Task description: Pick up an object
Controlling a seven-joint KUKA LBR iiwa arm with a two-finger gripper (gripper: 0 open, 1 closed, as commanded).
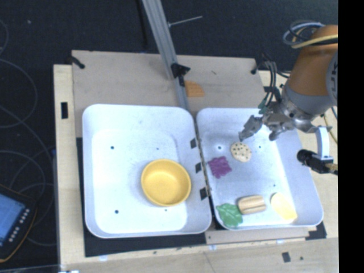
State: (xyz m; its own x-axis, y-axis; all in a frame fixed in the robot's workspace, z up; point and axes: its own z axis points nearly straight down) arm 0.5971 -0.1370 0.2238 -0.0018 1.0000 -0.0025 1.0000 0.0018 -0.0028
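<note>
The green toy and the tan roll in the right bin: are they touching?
Cannot tell. In the camera view the green toy lies right against the left end of the tan roll, with no white bin floor plainly between, but contact isn't clear.

Arm cut off at right.

**Grey arm, orange band, dark two-finger tool**

The KUKA arm has a rounded, glossy orange band above a smooth grey wrist section. Thin pale cables loop in coils over the top of the orange part. Just above the jaws the grey housing narrows into a cluster of darker metal brackets and fittings, with black wires running along one side. The gripper ends in two short, dark grey fingers. Behind the jaws hangs a white curved bracket and a black cylindrical piece, possibly a sensor or connector; the view is too blurred to tell.
</note>
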